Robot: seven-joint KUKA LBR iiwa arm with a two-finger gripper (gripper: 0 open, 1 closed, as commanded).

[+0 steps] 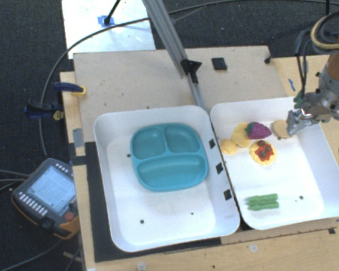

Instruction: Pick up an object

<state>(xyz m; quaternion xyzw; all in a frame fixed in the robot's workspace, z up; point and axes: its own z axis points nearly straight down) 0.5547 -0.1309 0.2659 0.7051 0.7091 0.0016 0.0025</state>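
Note:
The right bin holds several toy foods. A purple piece sits on yellow pieces near its back. A yellow round with red topping lies just in front of them. A tan piece rests at the back, close to my gripper. A green bean bundle lies near the front. My gripper hangs over the right bin's back right, just right of the tan piece. Nothing shows between its tips.
The left bin holds a blue divided plate. A metal pole slants down to the bins' back edge. A teach pendant lies off the bench at left. Cables run around the bench.

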